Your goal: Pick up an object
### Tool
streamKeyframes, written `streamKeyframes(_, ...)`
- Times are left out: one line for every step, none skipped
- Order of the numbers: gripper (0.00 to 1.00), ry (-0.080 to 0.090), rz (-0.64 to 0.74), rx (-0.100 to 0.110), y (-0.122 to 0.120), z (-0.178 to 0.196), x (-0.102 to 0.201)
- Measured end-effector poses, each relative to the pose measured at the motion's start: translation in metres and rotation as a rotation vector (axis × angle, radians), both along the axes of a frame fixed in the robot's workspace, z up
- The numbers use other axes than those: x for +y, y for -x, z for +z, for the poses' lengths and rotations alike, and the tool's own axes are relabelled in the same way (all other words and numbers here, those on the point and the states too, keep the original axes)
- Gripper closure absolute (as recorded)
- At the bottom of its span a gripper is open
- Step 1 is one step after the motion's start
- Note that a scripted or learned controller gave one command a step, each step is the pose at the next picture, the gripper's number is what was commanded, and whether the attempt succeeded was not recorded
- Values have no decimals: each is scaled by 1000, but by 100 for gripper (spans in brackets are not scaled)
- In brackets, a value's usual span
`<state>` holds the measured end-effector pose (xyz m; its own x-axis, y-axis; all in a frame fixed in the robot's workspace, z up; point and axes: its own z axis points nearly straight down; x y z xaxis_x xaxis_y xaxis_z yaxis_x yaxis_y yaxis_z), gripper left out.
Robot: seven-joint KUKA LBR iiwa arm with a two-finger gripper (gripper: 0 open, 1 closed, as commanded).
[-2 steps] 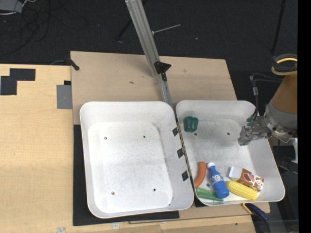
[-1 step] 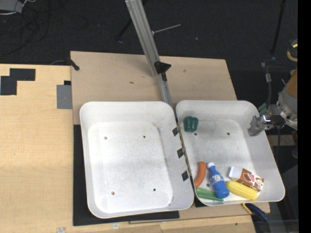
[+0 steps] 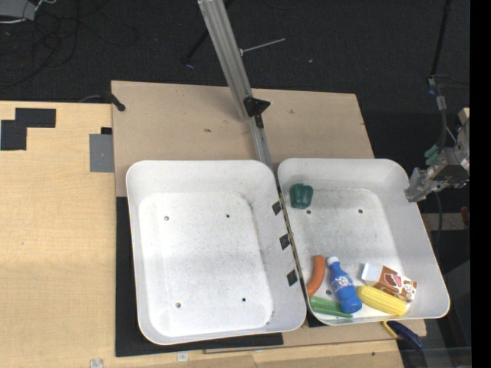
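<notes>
The right bin [image 3: 399,205] holds several toys. A green pepper [image 3: 300,195] lies near its far left corner. Along the near edge sit an orange carrot [image 3: 316,274], a blue bottle [image 3: 344,286], a green pod [image 3: 331,307], a yellow corn cob [image 3: 382,300], a small white block [image 3: 370,271] and a brown-and-white packet [image 3: 397,283]. My gripper [image 3: 432,179] hangs at the right edge of the view, just outside the right bin's far right rim, well apart from all the toys. Nothing shows between its fingers.
The left bin [image 3: 203,251] sits beside the right one, joined by black clips [image 3: 285,240]. A slanted aluminium rail [image 3: 230,60] rises behind the bins. A light wooden table [image 3: 54,228] lies to the left.
</notes>
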<state>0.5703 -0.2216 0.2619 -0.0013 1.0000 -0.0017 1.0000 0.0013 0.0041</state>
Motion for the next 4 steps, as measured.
streamKeyframes(100,-5,3,8,6,-10,52)
streamKeyframes(100,-5,4,8,-4,-23,109)
streamKeyframes(100,-5,3,9,-5,-35,164)
streamKeyframes(100,-4,2,10,-6,-44,213)
